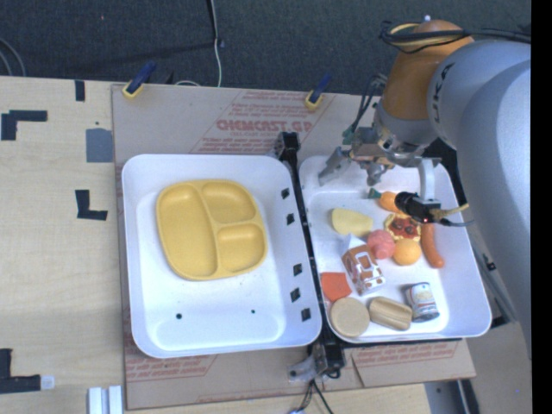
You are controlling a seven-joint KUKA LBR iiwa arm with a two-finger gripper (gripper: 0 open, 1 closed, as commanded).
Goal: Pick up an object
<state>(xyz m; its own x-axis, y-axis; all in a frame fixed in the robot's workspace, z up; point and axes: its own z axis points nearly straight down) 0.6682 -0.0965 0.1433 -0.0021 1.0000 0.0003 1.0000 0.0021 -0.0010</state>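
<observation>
The gripper point(352, 174) hangs with its fingers spread and empty over the far end of the right bin point(457, 322). Nearest it (untouched) lies a pale yellow wedge point(349, 222), with a can point(423, 300) near the front. A yellow plate point(211, 227) sits in the left bin point(142, 317).

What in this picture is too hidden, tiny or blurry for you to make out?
All in the camera view:
- The far right corner of the right bin is hidden under the grey arm.
- The label on the can is too small to read.
- The print on the small box is too blurred.
- The orange toy near the gripper is partly covered by robot parts, so its shape is unclear.
</observation>
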